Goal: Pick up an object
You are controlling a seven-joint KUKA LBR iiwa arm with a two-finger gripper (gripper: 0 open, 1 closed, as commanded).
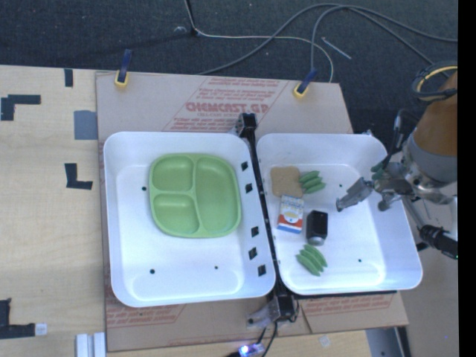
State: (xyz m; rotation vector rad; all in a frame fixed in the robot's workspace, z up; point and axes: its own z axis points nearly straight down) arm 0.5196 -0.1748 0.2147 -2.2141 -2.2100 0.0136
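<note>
Here the left bin [123,222] holds a green tray [195,195]; the fingers' [362,193] state is unclear.

This is a robotics lab: two white bins [123,274] sit on a cardboard sheet [223,103] clamped to a wooden bench [44,222], loose cables [312,28] trail over dark carpet [74,13], and a robot arm [435,147] reaches in.

On the surface [44,222] two bins sit side by side. The left bin [119,222] holds a divided plate [195,195]. The right bin [372,266] holds a flat piece [284,180], pea pods [311,181], a small carton [291,216], perhaps a cylinder [317,227], and more pods [312,259] nearest the front.
</note>
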